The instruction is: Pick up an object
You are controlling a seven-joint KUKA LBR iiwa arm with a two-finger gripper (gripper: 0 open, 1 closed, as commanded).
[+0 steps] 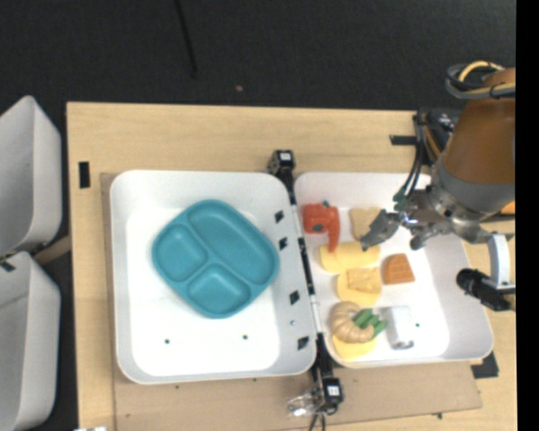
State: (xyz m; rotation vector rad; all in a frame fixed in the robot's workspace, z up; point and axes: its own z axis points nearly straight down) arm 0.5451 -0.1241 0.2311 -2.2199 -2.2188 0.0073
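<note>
The right bin holds several toy foods: a red piece, a pale yellow piece, a yellow wedge, an orange-brown piece, a tan piece, a beige twisted roll with a green bit, and a grey-white item. My gripper hangs over the upper middle of this bin, just above the orange-brown piece. Its fingers are spread apart, open, with nothing between them. The left fingertip is near the tan piece.
The left bin carries a blue divided plate. A ridge with black clips separates the bins. The arm's grey and orange body covers the right bin's far right corner. White chairs stand at the left.
</note>
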